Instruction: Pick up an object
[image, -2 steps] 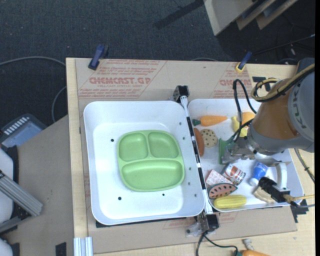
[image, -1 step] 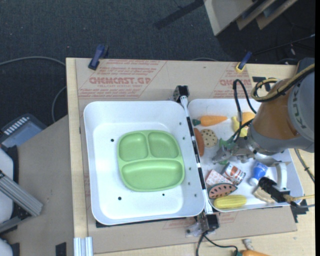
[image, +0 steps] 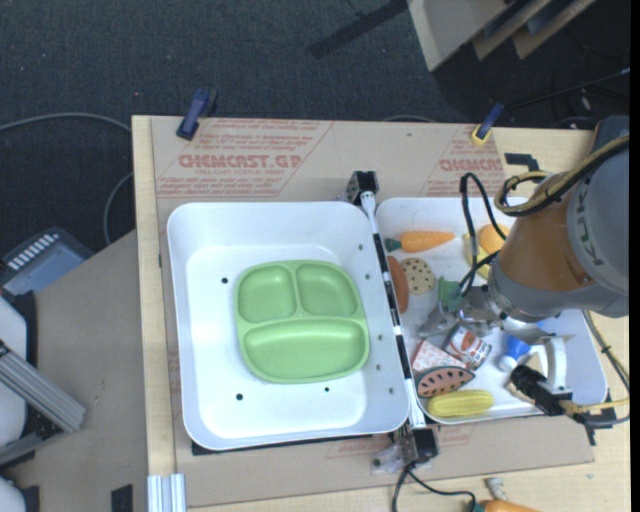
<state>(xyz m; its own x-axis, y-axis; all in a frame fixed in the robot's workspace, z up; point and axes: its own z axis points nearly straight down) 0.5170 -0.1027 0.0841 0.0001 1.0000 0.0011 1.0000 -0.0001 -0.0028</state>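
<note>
The right bin (image: 430, 208) holds several small objects. An orange carrot (image: 425, 241) lies near its back wall, with a speckled cookie (image: 418, 275) and a reddish-brown piece (image: 399, 284) just below it. A small red and white can (image: 471, 347), a red and white packet (image: 430, 356), a brown oval piece (image: 444, 380) and a yellow corn-like piece (image: 460, 403) lie toward the front. My gripper (image: 450, 322) is low in the middle of this bin, just above the can and packet. The wrist hides what lies beneath it.
In the left bin (image: 200, 260) lies a green divided plate (image: 300, 322). A yellow-orange object (image: 490, 240) and a blue piece (image: 515, 350) sit beside the arm in the right bin. The black divider rail (image: 385, 290) runs between the bins.
</note>
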